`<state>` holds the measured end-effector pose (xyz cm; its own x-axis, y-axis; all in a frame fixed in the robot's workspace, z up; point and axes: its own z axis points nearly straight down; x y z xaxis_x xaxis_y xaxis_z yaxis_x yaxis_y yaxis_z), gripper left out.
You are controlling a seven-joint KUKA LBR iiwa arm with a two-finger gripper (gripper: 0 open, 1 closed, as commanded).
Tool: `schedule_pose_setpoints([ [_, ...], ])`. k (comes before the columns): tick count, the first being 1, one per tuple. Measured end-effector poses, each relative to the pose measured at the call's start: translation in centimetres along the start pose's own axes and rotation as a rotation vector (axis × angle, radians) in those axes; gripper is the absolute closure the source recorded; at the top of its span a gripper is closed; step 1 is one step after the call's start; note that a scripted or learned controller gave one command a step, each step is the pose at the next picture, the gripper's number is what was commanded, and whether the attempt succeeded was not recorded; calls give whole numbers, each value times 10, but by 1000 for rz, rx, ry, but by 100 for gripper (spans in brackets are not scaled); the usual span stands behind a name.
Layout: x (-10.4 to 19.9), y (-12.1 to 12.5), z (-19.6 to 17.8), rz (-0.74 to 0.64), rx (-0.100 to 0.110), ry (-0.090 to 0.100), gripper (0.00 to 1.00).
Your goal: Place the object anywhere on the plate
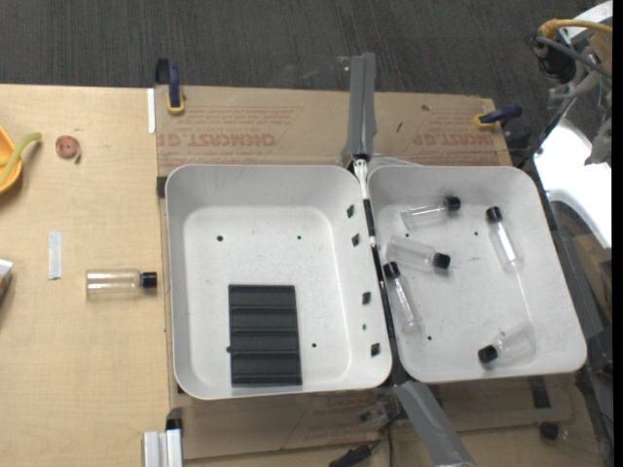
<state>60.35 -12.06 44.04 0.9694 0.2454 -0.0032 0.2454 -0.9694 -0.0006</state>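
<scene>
A black ribbed plate [263,336] lies flat in the front middle of the left bin [195,202]. Several clear vials with black caps lie scattered in the right bin [545,261]. One vial [429,212] is near the back, and another vial [504,242] lies to its right. A third vial [417,253] sits mid-left. One more vial [402,300] lies along the left wall, and a last vial [510,343] rests at the front right.
Outside the bins, a spare clear vial [114,280] lies on the wooden bench at the left. A yellow object [8,159] and a small reddish disc [66,147] sit farther back. Clamps [169,84] hold the cardboard. Cables and white machine parts [579,56] crowd the top right.
</scene>
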Motion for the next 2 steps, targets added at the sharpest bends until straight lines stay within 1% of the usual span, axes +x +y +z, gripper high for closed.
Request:
schedule_pose_setpoints([
  [1, -39, 44, 1, 44, 1, -3, 0],
  [2, -5, 104, 1, 48, 0, -2, 0],
])
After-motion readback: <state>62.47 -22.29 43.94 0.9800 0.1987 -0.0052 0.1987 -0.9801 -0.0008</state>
